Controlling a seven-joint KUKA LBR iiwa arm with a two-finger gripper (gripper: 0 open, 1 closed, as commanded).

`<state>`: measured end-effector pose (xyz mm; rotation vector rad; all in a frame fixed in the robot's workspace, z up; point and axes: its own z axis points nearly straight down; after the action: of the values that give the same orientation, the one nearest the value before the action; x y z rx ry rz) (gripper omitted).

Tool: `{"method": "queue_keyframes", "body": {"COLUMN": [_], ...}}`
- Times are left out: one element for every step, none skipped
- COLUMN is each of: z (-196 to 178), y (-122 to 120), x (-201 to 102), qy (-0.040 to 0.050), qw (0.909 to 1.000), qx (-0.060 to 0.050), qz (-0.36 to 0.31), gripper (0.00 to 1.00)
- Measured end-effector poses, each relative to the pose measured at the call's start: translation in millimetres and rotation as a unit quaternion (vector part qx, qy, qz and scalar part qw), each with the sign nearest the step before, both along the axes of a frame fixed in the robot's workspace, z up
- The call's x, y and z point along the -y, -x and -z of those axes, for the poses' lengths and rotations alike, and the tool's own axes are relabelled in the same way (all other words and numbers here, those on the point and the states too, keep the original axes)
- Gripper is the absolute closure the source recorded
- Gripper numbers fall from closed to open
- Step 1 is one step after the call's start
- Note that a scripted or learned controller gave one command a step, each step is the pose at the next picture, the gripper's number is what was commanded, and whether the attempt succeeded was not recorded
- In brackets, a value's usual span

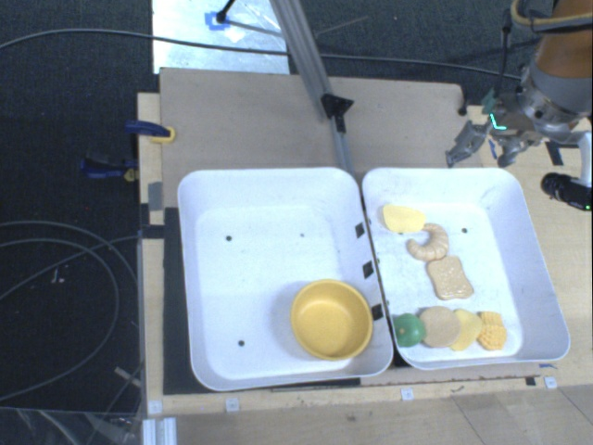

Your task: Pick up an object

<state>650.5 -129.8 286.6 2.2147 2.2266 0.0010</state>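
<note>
Your round yellow plastic bowl (331, 318) sits lower centre; upper right, the 2-finger gripper (482, 145) hovers splayed wide, empty, seemingly poised for descent.

A robotics lab is showing here. Loose cables (56, 276) are trailing over dark carpet (65, 82), clamps (148, 131) are gripping the plywood worktop (241, 119), and a metal pole (306, 54) is standing behind.

One fixed overhead camera looks slantwise down on both bins (278, 193).

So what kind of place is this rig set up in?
Probably a robotics lab bench: two white bins clamped on a board, toy food for grasp trials, loose cables on dark carpet, and the gripper above.
</note>
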Motion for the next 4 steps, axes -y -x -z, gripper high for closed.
{"method": "queue_keyframes", "body": {"z": [-0.5,58.1,99.5,158.7], "y": [-0.2,7.0,7.5,11.9], "x": [0.0,2.0,2.9,-3.5], "qy": [0.0001,0.0001,0.0002,-0.0002], "qw": [1.0,1.0,1.0,1.0], "qx": [0.0,-0.002,-0.001,-0.001], "qz": [0.0,0.002,0.002,0.002], "gripper": [0.0,0.0,0.0,0.0]}}
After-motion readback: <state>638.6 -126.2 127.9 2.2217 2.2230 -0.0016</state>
